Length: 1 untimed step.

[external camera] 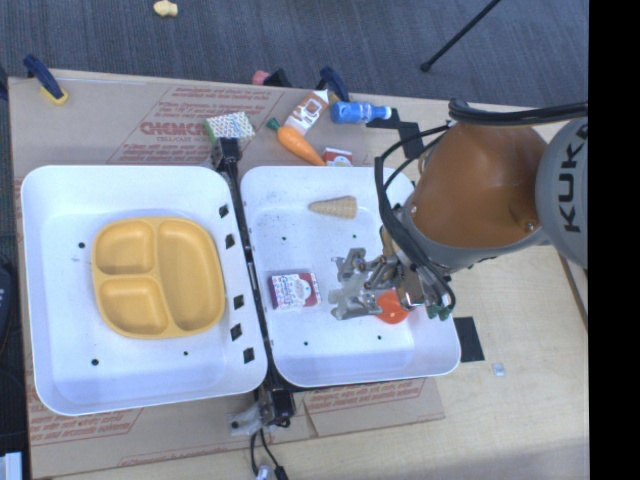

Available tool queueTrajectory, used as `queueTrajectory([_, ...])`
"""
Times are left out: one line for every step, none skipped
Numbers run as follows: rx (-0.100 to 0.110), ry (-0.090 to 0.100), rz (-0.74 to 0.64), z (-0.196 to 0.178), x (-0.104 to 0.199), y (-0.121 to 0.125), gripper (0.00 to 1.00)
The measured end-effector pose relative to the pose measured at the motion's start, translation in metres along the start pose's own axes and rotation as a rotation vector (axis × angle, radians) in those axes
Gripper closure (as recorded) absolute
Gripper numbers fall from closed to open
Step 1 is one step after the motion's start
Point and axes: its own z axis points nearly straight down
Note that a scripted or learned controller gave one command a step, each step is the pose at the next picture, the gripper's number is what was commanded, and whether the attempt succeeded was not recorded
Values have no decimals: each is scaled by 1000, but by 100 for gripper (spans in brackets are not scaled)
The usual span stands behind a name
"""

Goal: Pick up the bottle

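Two bottles lie on the cardboard behind the right bin: a white bottle with an orange label [307, 112] and a blue bottle with a white cap [358, 113]. My gripper [347, 288] is low inside the right bin [300, 358], well in front of both bottles. Its two metal fingers [351, 265] point left and stand apart, with only white bin floor between them. A red round item [393, 311] sits right beside the gripper's lower side, partly hidden by it. The orange wrist covers the bin's right edge.
In the right bin lie a cone [334, 207] and a small red-and-white packet [294, 290]. A carrot [298, 145] and a small checked box [230, 126] lie behind the bins. The left bin [50, 268] holds a yellow divided plate [157, 276].
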Motion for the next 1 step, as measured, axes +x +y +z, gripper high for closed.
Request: queueTrajectory([2, -4, -86, -75, -79, -33, 100])
